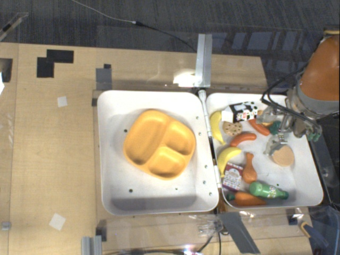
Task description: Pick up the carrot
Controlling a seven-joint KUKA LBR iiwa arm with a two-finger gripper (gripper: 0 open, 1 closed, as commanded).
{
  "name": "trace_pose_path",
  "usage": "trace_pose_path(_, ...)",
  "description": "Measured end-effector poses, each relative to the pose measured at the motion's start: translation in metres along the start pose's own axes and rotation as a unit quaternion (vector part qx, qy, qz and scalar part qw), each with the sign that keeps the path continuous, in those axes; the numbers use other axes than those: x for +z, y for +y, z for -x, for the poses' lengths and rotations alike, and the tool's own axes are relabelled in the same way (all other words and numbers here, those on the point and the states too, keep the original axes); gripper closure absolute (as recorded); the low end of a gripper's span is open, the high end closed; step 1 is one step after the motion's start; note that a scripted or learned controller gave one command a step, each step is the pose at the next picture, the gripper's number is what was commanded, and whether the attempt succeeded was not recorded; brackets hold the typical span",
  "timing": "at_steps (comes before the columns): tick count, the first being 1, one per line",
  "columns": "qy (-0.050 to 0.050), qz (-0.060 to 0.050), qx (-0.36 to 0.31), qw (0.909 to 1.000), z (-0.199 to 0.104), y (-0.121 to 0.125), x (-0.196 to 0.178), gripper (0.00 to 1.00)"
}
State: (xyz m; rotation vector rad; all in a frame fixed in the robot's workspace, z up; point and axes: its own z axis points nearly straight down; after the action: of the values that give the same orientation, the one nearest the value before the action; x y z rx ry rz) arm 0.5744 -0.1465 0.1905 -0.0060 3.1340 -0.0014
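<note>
Carrot (248, 198): lies on its side along the near wall of the right bin (317, 187), in the near-left part, well apart from the gripper.
Neighbours of the carrot: a green bottle (268, 190) lies just behind it and to its right, touching or nearly so; a dark red packet (232, 175) sits just behind its left end.
Further back in the right bin: a drumstick (248, 167) beside the packet, two bananas (one (228, 156) near the packet, one (214, 125) against the left wall), a sausage (243, 138), a cookie (232, 128), a black-and-white carton (243, 112) towards the far wall.
Right half of that bin: a round tan slice (282, 156) lies flat, and a small orange-red piece (260, 128) lies near the carton.
Gripper (276, 143): hangs over the right bin just beside the tan slice, at its far-left edge; the fingers are a blur against the bin floor, so I cannot tell how far apart they stand, and nothing shows between them.
Arm (321, 78): comes in from the right, the orange band at the far right corner of the bin.
Left bin (109, 142): holds a yellow divided plate (159, 142) near its middle.
</note>
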Motion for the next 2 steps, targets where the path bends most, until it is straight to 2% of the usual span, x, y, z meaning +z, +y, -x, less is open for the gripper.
trace_pose_path(1, -0.005, 0.0, 0.256, 0.9666, -0.03, 0.03, 0.087, 0.0)
trace_pose_path(2, -0.017, 0.002, 0.359, 0.9331, -0.076, 0.04, 0.092, 0.0)
